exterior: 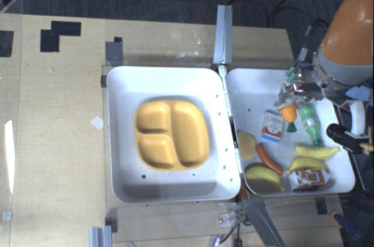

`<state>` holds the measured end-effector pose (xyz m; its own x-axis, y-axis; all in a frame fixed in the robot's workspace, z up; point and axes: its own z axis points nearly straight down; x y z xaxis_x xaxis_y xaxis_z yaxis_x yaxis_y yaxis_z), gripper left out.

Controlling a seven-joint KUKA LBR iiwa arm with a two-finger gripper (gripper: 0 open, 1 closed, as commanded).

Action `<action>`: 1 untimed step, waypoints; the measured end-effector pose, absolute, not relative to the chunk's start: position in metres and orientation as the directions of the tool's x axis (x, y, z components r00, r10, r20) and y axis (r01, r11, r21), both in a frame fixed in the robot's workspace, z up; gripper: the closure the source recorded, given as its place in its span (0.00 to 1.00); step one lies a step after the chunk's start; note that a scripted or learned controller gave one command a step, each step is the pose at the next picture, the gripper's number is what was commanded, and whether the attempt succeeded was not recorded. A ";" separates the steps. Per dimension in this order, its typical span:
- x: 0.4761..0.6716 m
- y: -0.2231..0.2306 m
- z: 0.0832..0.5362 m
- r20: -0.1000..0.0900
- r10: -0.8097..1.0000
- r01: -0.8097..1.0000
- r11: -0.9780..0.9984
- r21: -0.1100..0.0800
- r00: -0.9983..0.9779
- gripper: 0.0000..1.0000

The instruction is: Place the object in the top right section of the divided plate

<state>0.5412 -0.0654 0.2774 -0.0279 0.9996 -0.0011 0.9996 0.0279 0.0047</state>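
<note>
A yellow divided plate (172, 134) with three sections lies in the middle of the left bin (120, 123). My gripper (293, 95) hangs over the upper part of the right bin (251, 85), reaching in from the right. Directly under its tip is a small orange object (289, 113), touching or nearly touching it. I cannot make out whether the gripper has hold of that object. A green bottle (310, 124) lies just right of it and a small white carton (272, 125) just left.
The right bin also holds a banana (317, 151), a brown carton (308, 179), a red sausage (269, 159), a yellow-green fruit (263, 175) and a tan lump (247, 144). A metal divider (222, 35) runs between the bins. The arm's bulk covers the right bin's far right corner.
</note>
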 end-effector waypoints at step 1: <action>0.521 0.059 0.288 0.001 0.993 0.993 0.117 0.005 -0.117 1.00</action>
<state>0.5213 0.0593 0.2877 -0.1172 0.9931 0.0007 0.9931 0.1172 0.0046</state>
